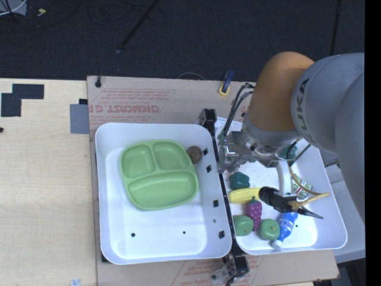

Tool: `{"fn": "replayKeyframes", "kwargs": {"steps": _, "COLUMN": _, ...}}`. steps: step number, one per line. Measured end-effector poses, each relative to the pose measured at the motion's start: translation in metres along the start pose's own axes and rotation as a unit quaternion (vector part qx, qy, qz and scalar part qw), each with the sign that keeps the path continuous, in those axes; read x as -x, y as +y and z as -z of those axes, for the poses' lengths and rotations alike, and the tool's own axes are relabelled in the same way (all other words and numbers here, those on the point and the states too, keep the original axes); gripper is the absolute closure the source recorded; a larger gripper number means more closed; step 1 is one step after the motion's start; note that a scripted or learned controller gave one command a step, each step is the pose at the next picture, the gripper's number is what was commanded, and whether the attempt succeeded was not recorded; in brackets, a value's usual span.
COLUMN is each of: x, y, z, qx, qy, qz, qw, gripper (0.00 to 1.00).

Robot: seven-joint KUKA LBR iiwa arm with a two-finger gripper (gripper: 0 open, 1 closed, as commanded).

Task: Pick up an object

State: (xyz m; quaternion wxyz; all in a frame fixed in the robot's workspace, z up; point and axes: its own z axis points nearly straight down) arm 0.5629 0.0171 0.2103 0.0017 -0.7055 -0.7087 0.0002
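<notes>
Gripper [230,155]: over far-left part of right bin [326,218], grip state unclear
Teal object [240,179]: just near-right of gripper

— What does the arm [309,106] cover?
— The far half of the right bin [324,246]; the arm itself is cut off beyond the bin's right side.
— And the teal thing [240,179] by that bin's left wall?
— Its far part sits under the wrist [262,140], so its shape is unclear.
— The brown lump [194,154] just left of the bin?
— Too small to name.
</notes>
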Motion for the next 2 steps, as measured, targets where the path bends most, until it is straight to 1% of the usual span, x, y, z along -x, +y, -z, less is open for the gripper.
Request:
{"fn": "replayKeyframes", "kwargs": {"steps": 1, "x": -0.039, "y": 0.023, "z": 0.011, "qx": 0.001, "qy": 0.000, "qz": 0.000, "qw": 1.0000, "gripper": 1.00}}
{"fn": "replayKeyframes", "kwargs": {"steps": 2, "x": -0.094, "y": 0.044, "z": 0.023, "qx": 0.001, "qy": 0.000, "qz": 0.000, "qw": 1.0000, "gripper": 1.00}}
